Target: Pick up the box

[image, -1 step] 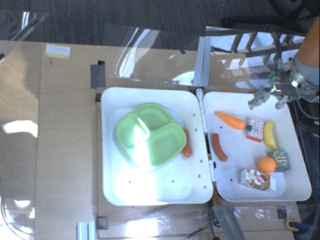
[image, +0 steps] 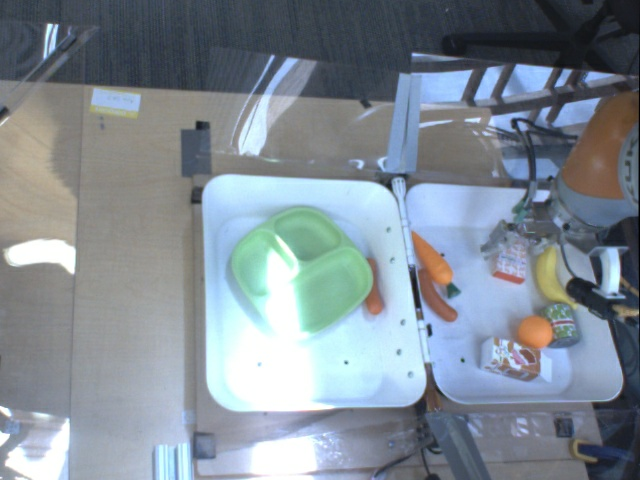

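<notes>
A small white carton box [image: 515, 358] with red and orange print lies on its side near the front edge of the right bin [image: 470, 213]. My gripper [image: 520, 233] hangs over the back right of that bin, well behind the box and apart from it. Directly below the gripper sits a small white packet with a red label [image: 510, 263]; whether the two touch is unclear. The grey arm with its orange band [image: 605, 158] comes in from the right.
An orange [image: 536, 332] and a green-lidded can [image: 562, 324] crowd the box's right side. A banana [image: 548, 274] lies behind them. A carrot [image: 432, 259] and a red sausage [image: 437, 301] lie at the bin's left. The left bin [image: 300, 383] holds a green divided plate [image: 300, 270].
</notes>
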